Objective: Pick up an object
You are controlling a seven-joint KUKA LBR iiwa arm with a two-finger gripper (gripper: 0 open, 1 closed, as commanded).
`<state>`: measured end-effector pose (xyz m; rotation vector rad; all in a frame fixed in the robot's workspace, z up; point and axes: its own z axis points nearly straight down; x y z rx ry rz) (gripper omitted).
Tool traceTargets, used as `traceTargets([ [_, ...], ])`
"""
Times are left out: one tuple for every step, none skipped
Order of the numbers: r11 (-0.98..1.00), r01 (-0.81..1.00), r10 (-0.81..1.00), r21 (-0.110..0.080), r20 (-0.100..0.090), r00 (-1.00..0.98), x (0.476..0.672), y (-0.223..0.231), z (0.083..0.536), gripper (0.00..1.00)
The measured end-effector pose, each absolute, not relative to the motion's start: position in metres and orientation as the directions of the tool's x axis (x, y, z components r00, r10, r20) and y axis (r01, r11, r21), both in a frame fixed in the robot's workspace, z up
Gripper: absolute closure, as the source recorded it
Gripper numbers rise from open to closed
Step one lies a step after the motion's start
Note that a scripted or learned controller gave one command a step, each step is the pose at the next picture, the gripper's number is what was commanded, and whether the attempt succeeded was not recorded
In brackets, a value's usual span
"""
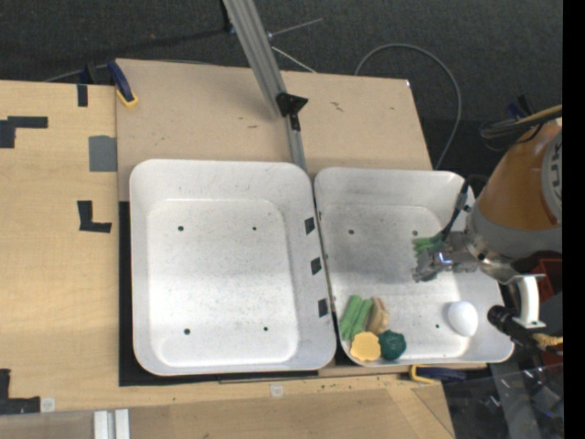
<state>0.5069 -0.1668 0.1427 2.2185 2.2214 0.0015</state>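
Note:
My gripper [428, 265] is low over the right bin [366, 199], near the middle of its right half. The grey arm comes in from the right edge. A small bright green piece [424, 243] shows right at the gripper's upper side, touching or just beside it; whether it is gripped is unclear. At the bin's front edge lies a cluster: a long green object [353, 314], a tan object [377, 315], a yellow round piece [365, 347] and a dark teal piece [393, 344]. A white ball [462, 318] rests at the front right, just below the gripper.
The left bin [164, 190] stands beside the right one, separated by a ridge with black clips [314, 265]. A slanted metal rail [260, 48] crosses the bench behind the bins. A thin cable [402, 53] loops at the back right.

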Motion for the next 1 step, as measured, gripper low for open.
traceTargets([
  [0.002,1.000,1.000,0.004,-0.001,-0.002,0.5081,-0.1667,0.1953,1.00],
])
